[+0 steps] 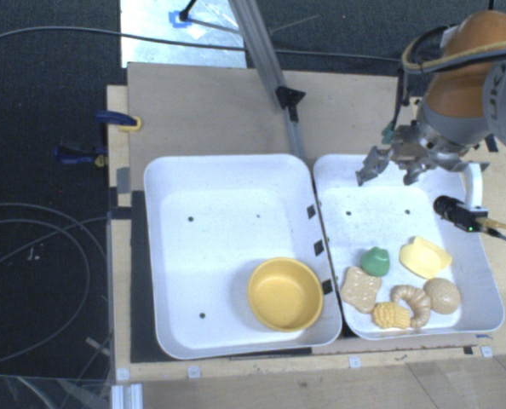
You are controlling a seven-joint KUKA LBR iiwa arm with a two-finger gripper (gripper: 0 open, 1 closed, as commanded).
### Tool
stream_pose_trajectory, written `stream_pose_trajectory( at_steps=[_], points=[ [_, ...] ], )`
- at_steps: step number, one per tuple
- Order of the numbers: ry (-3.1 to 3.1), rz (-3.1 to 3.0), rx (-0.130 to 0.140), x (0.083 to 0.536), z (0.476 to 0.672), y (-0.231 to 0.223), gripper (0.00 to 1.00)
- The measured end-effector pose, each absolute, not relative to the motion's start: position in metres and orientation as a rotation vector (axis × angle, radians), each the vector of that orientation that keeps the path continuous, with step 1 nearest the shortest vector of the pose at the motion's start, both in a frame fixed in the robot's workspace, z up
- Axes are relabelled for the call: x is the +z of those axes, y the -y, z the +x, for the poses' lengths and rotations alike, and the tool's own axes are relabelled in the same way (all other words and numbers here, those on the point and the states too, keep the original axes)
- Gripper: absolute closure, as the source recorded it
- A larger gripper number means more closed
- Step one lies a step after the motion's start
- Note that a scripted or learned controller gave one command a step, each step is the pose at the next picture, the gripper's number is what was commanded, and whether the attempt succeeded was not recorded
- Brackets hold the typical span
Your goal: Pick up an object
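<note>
Resting on plywood bench [210,109], white bins [185,186], dark carpet [40,75]

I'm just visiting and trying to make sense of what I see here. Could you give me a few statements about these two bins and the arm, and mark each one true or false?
1. The yellow bowl sits in the left bin. True.
2. The gripper is holding the green object. False: the gripper hangs over the far part of the right bin, apart from the green object and with nothing between its fingers.
3. The corn cob lies in the right bin. True.
4. The bowl holds a piece of toast. False: the toast lies in the right bin, beside the green object.
5. All the small food items share one bin. True.
</note>
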State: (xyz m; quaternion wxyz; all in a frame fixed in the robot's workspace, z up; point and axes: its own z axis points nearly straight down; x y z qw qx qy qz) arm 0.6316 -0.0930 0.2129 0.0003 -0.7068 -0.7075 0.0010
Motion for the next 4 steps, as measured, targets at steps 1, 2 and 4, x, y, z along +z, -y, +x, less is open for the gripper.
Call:
stream_pose_trajectory(
  at_steps=[1, 2, 4],
  points=[
    [2.227, -2.215, 0.001, 0.162, 0.641, 0.087, 0.00],
    [2.223, -2.220, 0.002, 0.116, 0.642, 0.095, 0.00],
    [2.233, -2.220, -0.008, 0.191, 0.653, 0.090, 1.00]
  ],
)
